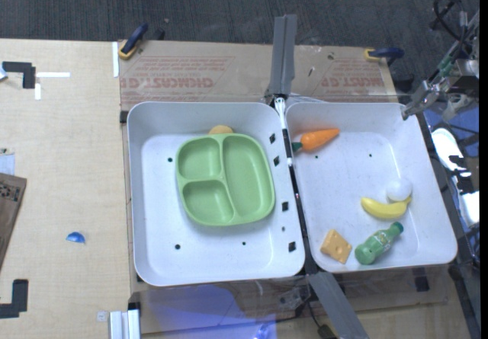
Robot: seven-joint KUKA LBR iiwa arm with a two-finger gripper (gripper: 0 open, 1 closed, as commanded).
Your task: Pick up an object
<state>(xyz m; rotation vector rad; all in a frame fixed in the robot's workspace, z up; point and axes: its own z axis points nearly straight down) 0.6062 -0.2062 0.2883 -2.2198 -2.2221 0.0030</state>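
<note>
Gripper state impossible to tell; carrot (318,139), banana (384,208), green bottle (377,244) in right bin (427,177).

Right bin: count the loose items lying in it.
5. A carrot at the top left, a banana and a white ball touching toward the right, a cracker-like orange piece and a green bottle along the front. Nothing looks hidden.

Red upside-down print, roughly "CHEMCAST", on the cardboard sheet (191,71) behind the bins; rest illegible
</note>
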